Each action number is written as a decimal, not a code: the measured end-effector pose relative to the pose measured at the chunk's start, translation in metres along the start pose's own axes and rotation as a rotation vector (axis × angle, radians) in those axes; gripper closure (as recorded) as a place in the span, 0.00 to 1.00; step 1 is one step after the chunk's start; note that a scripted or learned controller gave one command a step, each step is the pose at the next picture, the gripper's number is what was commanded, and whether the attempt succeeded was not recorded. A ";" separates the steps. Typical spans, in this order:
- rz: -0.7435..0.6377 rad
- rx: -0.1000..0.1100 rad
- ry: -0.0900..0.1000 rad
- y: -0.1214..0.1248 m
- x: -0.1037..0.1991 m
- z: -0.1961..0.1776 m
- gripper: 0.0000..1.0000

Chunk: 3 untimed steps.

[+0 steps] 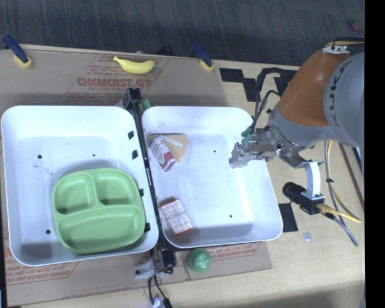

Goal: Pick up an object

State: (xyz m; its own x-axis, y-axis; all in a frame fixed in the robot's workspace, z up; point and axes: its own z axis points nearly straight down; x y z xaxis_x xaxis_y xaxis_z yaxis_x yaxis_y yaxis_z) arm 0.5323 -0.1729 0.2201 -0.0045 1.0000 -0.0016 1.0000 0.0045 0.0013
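Right bin: three items. Small red-and-white carton lies flat near the front-left corner, long axis running from back-left to front-right. A similar red-and-white packet sits by the left wall, long axis near front-to-back, touching a tan wedge, possibly foam. Gripper hovers over the bin's right side, nothing between its fingers; finger spacing cannot be judged here. Left bin: green compartmented plastic tray.

A robotics lab is showing here: a grey arm is reaching over two white bins clamped to a cardboard-covered worktop, cables trailing beside
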 end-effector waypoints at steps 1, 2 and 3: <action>-0.002 0.004 0.002 -0.031 0.048 0.006 1.00; -0.002 0.004 0.001 -0.056 0.047 0.009 1.00; 0.001 0.002 0.001 -0.056 0.001 0.017 1.00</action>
State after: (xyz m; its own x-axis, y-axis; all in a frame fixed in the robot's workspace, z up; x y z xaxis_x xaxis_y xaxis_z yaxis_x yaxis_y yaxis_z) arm 0.4765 -0.1718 0.2029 -0.0040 1.0000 -0.0010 1.0000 0.0040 -0.0004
